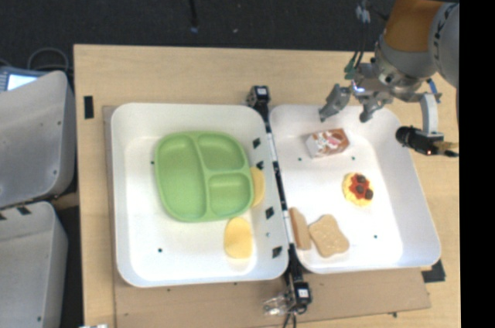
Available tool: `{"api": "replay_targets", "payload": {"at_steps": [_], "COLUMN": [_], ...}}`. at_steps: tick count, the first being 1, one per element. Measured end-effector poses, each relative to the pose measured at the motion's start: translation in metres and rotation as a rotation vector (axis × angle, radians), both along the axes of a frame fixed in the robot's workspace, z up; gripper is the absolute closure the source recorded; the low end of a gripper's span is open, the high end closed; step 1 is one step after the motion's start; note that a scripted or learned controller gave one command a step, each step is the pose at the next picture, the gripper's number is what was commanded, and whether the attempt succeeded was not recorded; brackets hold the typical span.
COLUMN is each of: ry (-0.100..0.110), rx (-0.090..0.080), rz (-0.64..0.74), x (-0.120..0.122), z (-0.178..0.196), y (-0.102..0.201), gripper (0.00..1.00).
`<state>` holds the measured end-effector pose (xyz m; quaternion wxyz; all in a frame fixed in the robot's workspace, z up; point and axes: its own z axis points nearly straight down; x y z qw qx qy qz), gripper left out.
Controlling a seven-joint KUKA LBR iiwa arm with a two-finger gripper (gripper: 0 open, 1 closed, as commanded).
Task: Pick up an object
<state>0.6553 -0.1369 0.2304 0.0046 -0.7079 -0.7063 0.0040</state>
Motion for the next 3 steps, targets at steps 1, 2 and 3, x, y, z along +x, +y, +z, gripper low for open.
{"api": "replay_targets", "payload": {"at_steps": [1,2,3], "ry": [-0.014,-0.01,-0.013], "rx": [-0.001,-0.003,-0.004], "rz": [0.002,0.001,-0.001], "x": [0.002,0.0,-0.003], "z": [0.009,-0.052,-0.098], "y": [0.0,-0.007,-0.017], "gripper": [0.0,0.0,0.0]}}
